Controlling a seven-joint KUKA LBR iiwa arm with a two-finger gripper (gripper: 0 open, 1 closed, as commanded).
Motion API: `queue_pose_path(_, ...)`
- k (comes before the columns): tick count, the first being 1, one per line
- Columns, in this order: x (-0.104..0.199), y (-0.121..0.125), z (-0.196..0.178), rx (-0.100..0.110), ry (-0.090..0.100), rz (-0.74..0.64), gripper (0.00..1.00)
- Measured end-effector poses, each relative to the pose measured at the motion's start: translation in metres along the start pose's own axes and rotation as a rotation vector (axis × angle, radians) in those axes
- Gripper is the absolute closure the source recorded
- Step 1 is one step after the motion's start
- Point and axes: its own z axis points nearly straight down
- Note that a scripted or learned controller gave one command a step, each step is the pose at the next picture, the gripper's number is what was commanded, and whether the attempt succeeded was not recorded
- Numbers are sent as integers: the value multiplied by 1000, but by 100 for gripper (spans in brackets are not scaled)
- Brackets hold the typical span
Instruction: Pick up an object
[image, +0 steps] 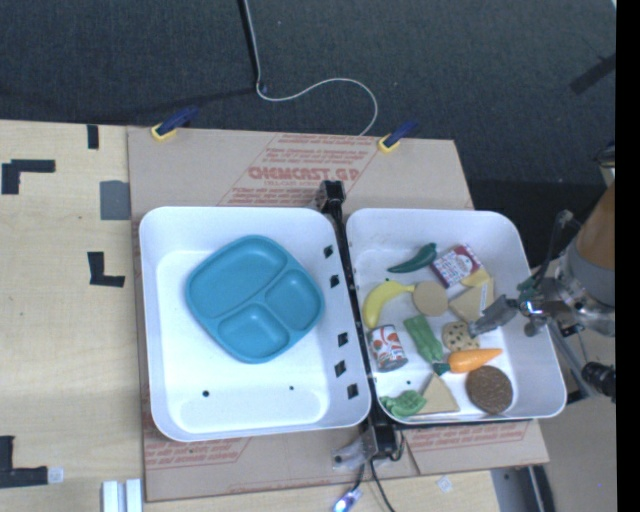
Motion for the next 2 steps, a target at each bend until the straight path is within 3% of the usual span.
queue_pose_path(1,-25,-4,-164,-19,-9,0,0)
queue_pose_path(2,-23,-5,-163,-3,-2,-1,100)
